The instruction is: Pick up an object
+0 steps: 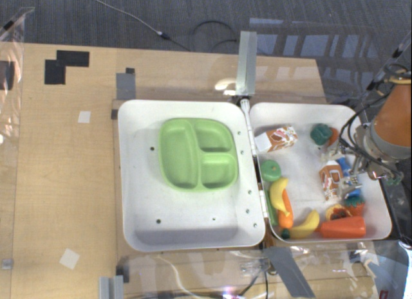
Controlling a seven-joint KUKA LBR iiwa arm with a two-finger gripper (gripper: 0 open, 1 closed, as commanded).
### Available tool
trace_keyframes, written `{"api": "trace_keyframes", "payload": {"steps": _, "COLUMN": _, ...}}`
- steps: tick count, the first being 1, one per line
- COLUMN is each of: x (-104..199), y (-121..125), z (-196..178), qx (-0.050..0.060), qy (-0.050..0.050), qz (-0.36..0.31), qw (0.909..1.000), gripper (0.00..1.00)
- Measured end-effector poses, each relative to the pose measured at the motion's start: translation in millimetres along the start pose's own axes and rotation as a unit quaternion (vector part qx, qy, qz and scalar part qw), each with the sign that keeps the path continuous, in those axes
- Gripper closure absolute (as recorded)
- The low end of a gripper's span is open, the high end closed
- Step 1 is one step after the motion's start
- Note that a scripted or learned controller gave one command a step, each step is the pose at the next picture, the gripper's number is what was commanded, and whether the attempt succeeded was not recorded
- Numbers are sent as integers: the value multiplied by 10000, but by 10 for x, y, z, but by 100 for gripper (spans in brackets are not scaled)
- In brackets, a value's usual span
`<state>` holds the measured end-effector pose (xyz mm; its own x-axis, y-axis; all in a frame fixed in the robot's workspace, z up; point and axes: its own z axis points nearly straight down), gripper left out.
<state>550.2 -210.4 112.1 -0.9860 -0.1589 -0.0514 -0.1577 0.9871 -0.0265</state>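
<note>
The right bin (302, 114) holds several small toy foods. An orange-and-white packet (281, 138) lies near its back left, and a teal and orange piece (321, 134) sits at the back. A white and orange carton (330, 181) lies in the middle. At the front are two bananas (278, 193) (305, 224), a green round piece (270, 170) and an orange carrot (342, 227). My gripper (356, 177) hangs low over the bin's right side, just right of the carton, with a small blue piece (353, 196) beside it. The wrist hides what lies under it.
The left bin (138, 163) bears a green divided plate (196, 154). A metal post (246, 60) stands behind the seam between the bins. Cables hang by the arm's orange band (394, 117) at the right edge. Wooden bench top extends to the left.
</note>
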Motion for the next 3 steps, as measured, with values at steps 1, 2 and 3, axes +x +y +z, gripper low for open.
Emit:
{"api": "trace_keyframes", "payload": {"steps": 1, "x": 5, "y": -6, "z": 0, "qx": 4, "qy": 5, "qz": 275, "qw": 9996, "gripper": 0}}
{"api": "trace_keyframes", "payload": {"steps": 2, "x": 83, "y": 35, "z": -14, "qx": 40, "qy": -60, "qz": 560, "qw": 9984, "gripper": 0}}
{"api": "trace_keyframes", "payload": {"steps": 3, "x": -62, "y": 39, "z": 7, "qx": 15, "qy": 63, "qz": 1107, "qw": 9938, "gripper": 0}}
